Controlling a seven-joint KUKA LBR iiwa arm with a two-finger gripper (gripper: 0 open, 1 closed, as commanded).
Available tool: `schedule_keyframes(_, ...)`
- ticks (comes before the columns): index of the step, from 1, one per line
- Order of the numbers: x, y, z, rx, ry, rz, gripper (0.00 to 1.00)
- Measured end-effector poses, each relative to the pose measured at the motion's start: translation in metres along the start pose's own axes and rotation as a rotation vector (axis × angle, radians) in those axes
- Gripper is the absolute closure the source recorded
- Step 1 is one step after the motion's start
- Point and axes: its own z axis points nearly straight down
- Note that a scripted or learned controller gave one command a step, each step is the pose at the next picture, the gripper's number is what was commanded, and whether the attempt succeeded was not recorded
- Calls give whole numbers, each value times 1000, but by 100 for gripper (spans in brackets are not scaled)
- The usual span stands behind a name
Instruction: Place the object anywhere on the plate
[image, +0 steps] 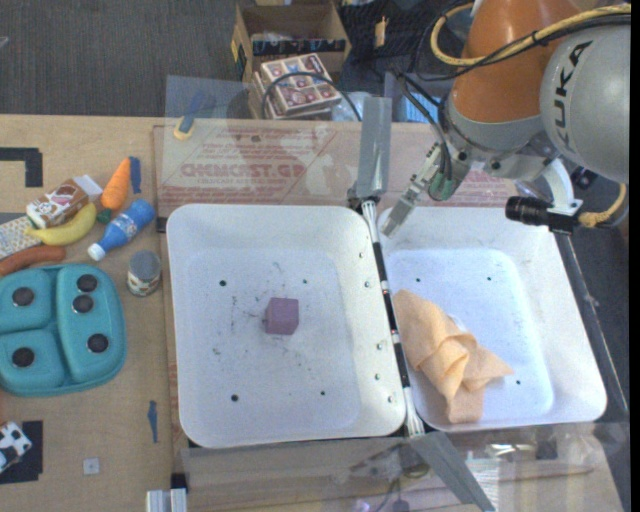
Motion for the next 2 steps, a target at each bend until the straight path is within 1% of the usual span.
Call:
schedule_keyframes(1, -16, -29, -196, 12, 7, 205, 0)
schedule_keyframes(2, 47, 37, -195, 14, 10, 236, 0)
